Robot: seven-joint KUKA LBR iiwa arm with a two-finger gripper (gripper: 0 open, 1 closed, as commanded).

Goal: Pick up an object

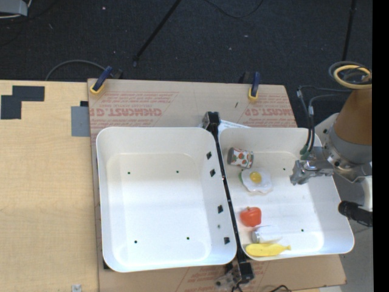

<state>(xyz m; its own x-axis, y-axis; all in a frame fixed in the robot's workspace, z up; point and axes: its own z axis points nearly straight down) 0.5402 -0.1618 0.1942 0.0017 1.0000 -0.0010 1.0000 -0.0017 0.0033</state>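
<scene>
We judge the task as barely begun: nothing is lifted. The gripper (299, 173) sits low over the right bin (322, 224), near its right wall; we cannot tell its state. All candidate objects lie in that bin, apart from the gripper: a fried egg (256, 180), a small patterned cup (240, 157) on its side, a red tomato (250, 216), a white piece (266, 233) and a banana (267, 249). The bins rest on cardboard (158, 105) clamped to a wooden bench (42, 193). Cables cross the dark floor (182, 29) behind.
</scene>
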